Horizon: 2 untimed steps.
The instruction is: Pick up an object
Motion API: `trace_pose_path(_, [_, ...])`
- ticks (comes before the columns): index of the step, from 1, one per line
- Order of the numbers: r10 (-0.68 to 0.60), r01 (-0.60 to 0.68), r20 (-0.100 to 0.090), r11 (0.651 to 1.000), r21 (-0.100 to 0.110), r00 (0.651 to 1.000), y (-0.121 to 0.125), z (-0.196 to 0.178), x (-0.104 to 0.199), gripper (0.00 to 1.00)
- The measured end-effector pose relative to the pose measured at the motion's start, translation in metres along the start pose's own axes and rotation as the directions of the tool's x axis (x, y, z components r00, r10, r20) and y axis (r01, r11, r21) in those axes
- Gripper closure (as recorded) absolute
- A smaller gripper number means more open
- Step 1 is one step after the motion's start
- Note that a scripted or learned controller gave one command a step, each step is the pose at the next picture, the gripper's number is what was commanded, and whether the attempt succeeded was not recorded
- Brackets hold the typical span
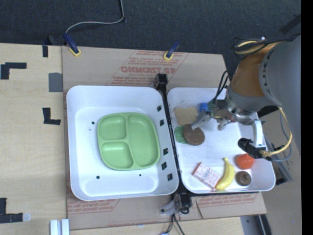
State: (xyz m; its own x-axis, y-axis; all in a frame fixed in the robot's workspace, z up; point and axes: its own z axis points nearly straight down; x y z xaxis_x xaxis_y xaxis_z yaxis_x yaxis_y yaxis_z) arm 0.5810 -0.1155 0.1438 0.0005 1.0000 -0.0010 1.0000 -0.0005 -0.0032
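Two shallow white plastic bins are seen side by side on a cardboard-covered bench. The left bin (78, 131) is occupied by a pale green plastic plate with three compartments (128, 141), set a little toward three o'clock of the bin's centre; nothing is seen in its compartments.

The right bin (266, 180) holds the loose objects. A tan square slab, perhaps a slice of bread (185, 115), lies near the bin's ten o'clock corner. Just at six o'clock of it a round brown disc (194, 136) is found, and a small green piece (178, 134) touches the disc at its nine o'clock side, partly covered by it. Along the six o'clock wall lie a small pink-and-white printed packet (206, 175), a yellow banana (226, 174) just at three o'clock of the packet, and a dark brown ring like a doughnut (243, 178) beyond it. A red-orange round object (244, 161) sits at twelve o'clock of the ring, its upper edge hidden by a black part of the arm.

The two-finger gripper (209, 120) is held over the bin's upper half, one grey finger (199, 121) reaching down to the brown disc's upper edge. The fingers stand apart, and nothing is seen between them. The wrist is partly masked by cables and the orange band. A small blue part by the gripper cannot be identified.
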Motion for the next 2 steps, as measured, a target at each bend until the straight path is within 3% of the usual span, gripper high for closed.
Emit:
trace_pose_path(1, [-0.001, 0.001, 0.000, 1.000, -0.007, 1.000, -0.0243, 0.0567, 0.0170, 0.00])
trace_pose_path(2, [-0.001, 0.001, 0.001, 1.000, -0.007, 1.000, -0.0243, 0.0476, 0.0171, 1.00])
